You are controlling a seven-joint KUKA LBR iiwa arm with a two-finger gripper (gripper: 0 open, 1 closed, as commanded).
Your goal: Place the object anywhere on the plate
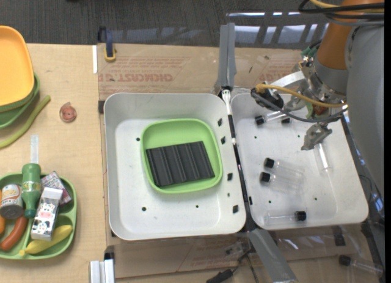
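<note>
Arm reaches in from the right, hand point(314, 136) low over the right bin point(342, 208), upper part. Can't tell if it is clenched or released. Dark ridged object point(181, 164) lies on the green plate point(153, 135) in the left bin point(122, 214), well apart from the hand.

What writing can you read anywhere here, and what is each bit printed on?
"CHEMCAST", red, printed mirrored or upside down on the brown cardboard sheet behind the bins.
Labels on the toy can and small cartons in the green divided tray: too small to read.
</note>
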